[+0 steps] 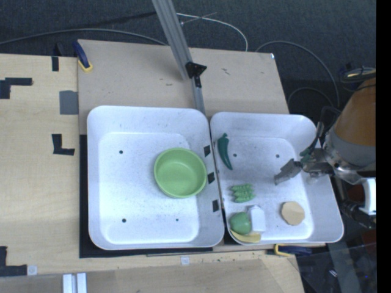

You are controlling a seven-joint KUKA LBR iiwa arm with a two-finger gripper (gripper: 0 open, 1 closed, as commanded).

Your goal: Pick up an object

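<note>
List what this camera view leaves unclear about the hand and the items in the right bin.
- Hand: small and blurred, so finger state is unreadable.
- Arm: cut off by the right edge.
- Green ball, white block, yellow piece: piled in the right bin, overlapping; identities unclear.
- Light green item: too small to name.

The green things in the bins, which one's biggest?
The green bowl in the left bin; the dark green pepper and other green pieces are much smaller.

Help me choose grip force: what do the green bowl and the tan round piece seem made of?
Green bowl: probably smooth plastic, with even colour and a soft sheen on its rim. Tan round piece: matte, perhaps foam or wood; too small to tell.
</note>
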